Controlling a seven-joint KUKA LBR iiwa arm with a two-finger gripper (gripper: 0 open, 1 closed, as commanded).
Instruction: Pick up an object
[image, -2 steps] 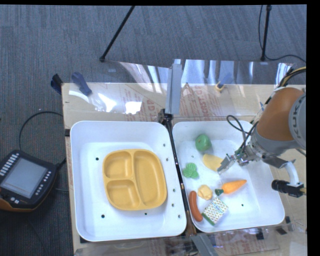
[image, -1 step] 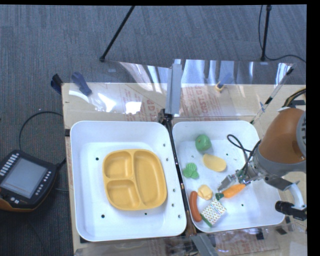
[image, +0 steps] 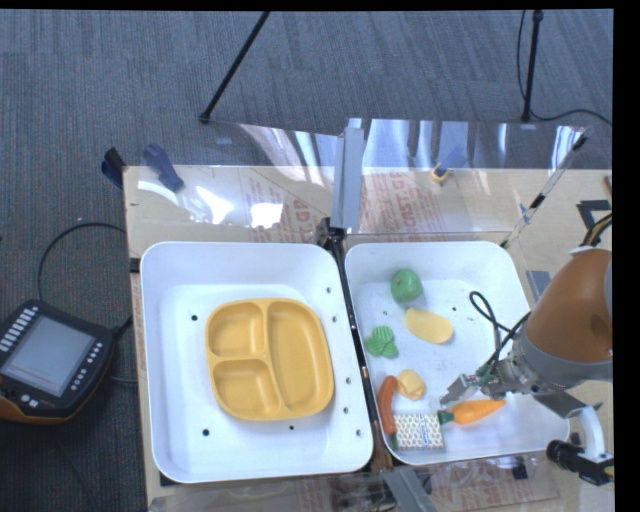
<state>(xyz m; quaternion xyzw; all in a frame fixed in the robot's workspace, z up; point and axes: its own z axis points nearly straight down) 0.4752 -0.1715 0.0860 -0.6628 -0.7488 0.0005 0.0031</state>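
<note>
The carrot (image: 477, 410) lay in the right bin (image: 500, 262), toward that bin's five o'clock corner, its orange body pointing toward three o'clock and its green top toward nine. The gripper (image: 463, 388) hung just at the carrot's eleven o'clock, at its leafy end, fingers parted a little, with nothing seen between them; whether a fingertip touched the carrot could not be told. Behind it, the arm (image: 570, 325) came in from three o'clock, its orange band above the grey wrist.

Around the carrot were the other pieces: a patterned white block (image: 418, 431) just at its nine o'clock, a red sausage (image: 387, 403) beyond that along the bin's left wall, and a small yellow piece (image: 411, 384) near the sausage's upper end. At the bin's centre sat a pale yellow slice (image: 428, 325), a green leafy piece (image: 382, 343) at its eight o'clock, and a green apple (image: 405, 286) at its eleven o'clock.

The left bin (image: 170, 280) held a yellow divided plate (image: 268, 358) in its middle. A handheld control pad (image: 48, 357) rested on the floor at nine o'clock from the bench.
</note>
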